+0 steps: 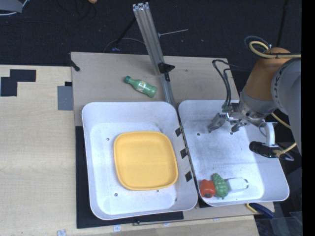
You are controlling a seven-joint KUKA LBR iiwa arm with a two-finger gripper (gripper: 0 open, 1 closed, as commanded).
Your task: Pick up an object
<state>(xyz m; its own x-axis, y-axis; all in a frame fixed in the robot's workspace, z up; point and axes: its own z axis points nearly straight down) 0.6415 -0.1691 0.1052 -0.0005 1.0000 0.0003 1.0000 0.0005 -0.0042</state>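
You see the arm (273, 82) reaching in from the right, its claw (227, 122) over the upper part of the right bin (275, 191). The two fingers are spread wide, with nothing between them, above bare bin floor. The objects available for picking lie well apart from the claw, at the right bin's near edge: a red piece (207, 188) touching a green knobbly piece (221, 186), with a white piece (237, 184) just beside them. In the left bin (96, 132) a yellow square plate (145, 160) lies flat near the centre. On the table (197, 77) beyond the bins, a green bottle (141, 86) lies on its side, near a slanted aluminium bar (152, 38).
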